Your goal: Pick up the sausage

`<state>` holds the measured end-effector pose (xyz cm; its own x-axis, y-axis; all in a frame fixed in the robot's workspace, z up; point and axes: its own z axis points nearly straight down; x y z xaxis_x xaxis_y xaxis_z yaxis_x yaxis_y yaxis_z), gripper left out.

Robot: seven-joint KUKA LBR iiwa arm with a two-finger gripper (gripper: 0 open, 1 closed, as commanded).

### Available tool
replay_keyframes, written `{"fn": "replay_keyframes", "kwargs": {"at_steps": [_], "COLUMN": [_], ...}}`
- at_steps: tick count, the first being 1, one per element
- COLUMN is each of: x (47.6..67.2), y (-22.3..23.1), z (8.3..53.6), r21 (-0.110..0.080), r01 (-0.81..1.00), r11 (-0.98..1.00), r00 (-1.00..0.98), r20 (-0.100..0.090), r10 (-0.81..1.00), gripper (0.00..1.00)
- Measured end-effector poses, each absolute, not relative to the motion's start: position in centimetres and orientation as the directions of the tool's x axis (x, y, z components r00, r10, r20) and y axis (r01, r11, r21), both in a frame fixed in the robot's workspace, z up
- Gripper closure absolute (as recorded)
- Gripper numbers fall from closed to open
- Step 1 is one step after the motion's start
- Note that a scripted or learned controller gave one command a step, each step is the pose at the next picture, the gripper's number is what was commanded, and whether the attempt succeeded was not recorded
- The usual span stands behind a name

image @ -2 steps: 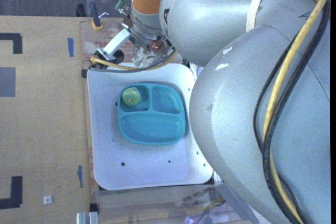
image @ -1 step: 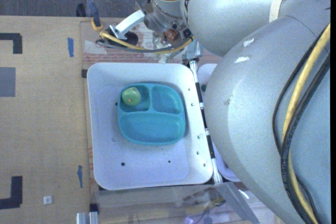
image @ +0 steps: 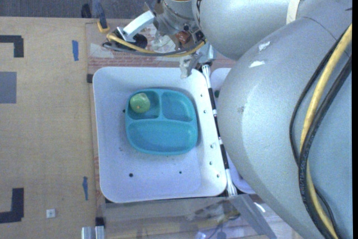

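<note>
A blue divided tray (image: 162, 130) sits in the left white bin (image: 112, 143), a green apple (image: 140, 102) in its upper-left compartment. The gripper (image: 168, 36) hangs beyond the bin's far edge; its grip cannot be made out.

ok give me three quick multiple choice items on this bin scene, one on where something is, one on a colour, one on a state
1. Where does the green fruit lie?
A. In a small compartment of the tray
B. On the bench outside the bins
C. On the bare floor of the white bin

2. What colour is the tray?
A. Red
B. Blue
C. Black

3. How does the tray sit?
A. Flipped upside down
B. Leaning on the bin wall
C. Flat, open side up

Answers: 1 A, the fruit sits in the tray's upper-left section. 2 B, it is plainly blue. 3 C, all three compartments face up.
</note>
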<state>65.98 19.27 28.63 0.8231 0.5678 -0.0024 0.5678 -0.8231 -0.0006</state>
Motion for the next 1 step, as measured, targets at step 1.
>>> {"fn": "replay_keyframes", "kwargs": {"at_steps": [1], "x": [65.59], "y": [22.38], "z": [18.46], "r21": [-0.002], "r01": [0.442], "r11": [-0.897], "r00": [0.897], "r20": [-0.004], "r10": [0.442], "gripper": [0.0]}}
